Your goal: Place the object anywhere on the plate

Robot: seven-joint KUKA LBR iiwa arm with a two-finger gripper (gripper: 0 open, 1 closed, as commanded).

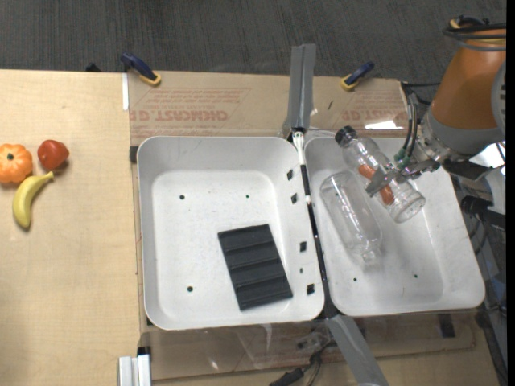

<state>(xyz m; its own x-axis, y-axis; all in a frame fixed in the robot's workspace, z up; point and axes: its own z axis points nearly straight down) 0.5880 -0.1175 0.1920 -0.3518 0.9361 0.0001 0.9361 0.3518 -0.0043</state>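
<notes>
Two shallow white plastic bins sit side by side on brown cardboard over a pale wooden bench. The left bin point(161, 215) holds one dark ribbed rectangular plate point(254, 265). The right bin point(451, 280) holds two clear plastic bottles: one lying free point(352, 219), one with a dark cap point(378, 171), lifted and tilted, with the gripper point(386, 179) clamped across it, fingers partly masked by glare. The grey arm with orange band point(475, 79) is cut off at the frame's right. Far left: one banana point(28, 199), one orange fruit point(14, 164), one red fruit point(53, 154). Beyond, two clamps point(141, 68) and dark carpet point(241, 14).
</notes>
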